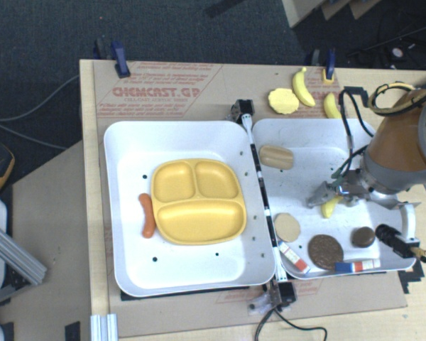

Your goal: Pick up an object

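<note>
Yellow banana (330,207) under pincer (334,197) in right bin (305,135) | grip: can't tell | risk: curved, slick, could squirt out; cookie (325,250) near

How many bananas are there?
3: two bananas on the bench above the right bin, one small one in that bin by the gripper. The arm may hide more.

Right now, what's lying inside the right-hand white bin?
In the right bin: a tan block, a beige disc, a brown cookie, a smaller brown piece, a marker and something yellow under the end effector, partly covered.
</note>
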